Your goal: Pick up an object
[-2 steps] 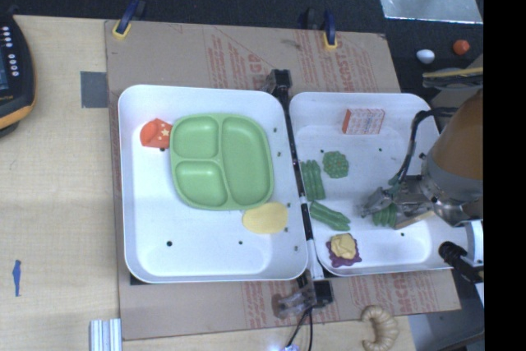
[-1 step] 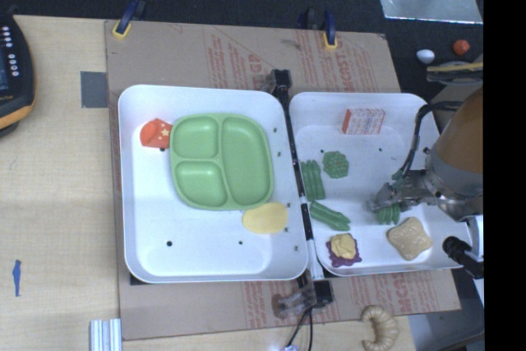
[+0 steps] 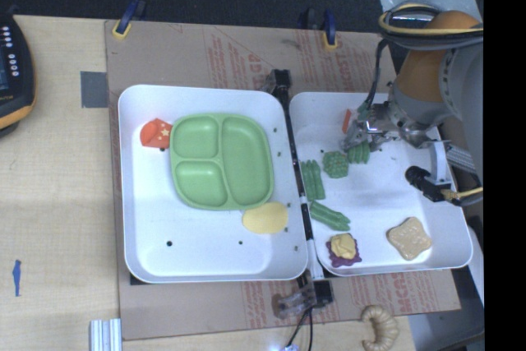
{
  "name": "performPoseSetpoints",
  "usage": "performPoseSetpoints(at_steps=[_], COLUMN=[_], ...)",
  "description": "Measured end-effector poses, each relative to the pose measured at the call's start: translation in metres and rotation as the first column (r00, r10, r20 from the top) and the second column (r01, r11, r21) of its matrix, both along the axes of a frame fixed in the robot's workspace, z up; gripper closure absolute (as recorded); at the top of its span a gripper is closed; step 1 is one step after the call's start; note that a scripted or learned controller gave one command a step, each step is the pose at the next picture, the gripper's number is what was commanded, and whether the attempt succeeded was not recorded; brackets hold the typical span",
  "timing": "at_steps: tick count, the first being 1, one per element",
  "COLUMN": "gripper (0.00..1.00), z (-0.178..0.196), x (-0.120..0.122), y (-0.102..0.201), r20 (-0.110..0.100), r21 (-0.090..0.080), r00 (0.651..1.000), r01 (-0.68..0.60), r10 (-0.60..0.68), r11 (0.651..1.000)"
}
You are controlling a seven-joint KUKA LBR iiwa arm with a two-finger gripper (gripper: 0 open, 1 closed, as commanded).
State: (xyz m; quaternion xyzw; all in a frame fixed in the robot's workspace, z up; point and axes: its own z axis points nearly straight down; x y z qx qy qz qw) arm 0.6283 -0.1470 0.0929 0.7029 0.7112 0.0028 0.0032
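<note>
Across the bench from left to right, a green divided plate [image 3: 222,160] fills the left bin [image 3: 140,251]; in the right bin [image 3: 448,259], a green broccoli-like toy [image 3: 335,165] lies just left of and below the end effector [image 3: 360,145], touching or nearly so. Whether its grip is apart or together cannot be told.

The grey arm [image 3: 436,70], orange band above the wrist, is reaching in from the right, its gripper [image 3: 362,136] pointing down and lowered.
</note>
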Motion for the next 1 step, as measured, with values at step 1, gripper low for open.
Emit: performPoseSetpoints(at_steps=[1], gripper=[1.0], z=[0.1062], x=[0.0009], y=[0.0717], r20=[-0.001], r21=[0.003], r00=[1.0], r01=[0.001], r10=[-0.001], r11=[1.0])
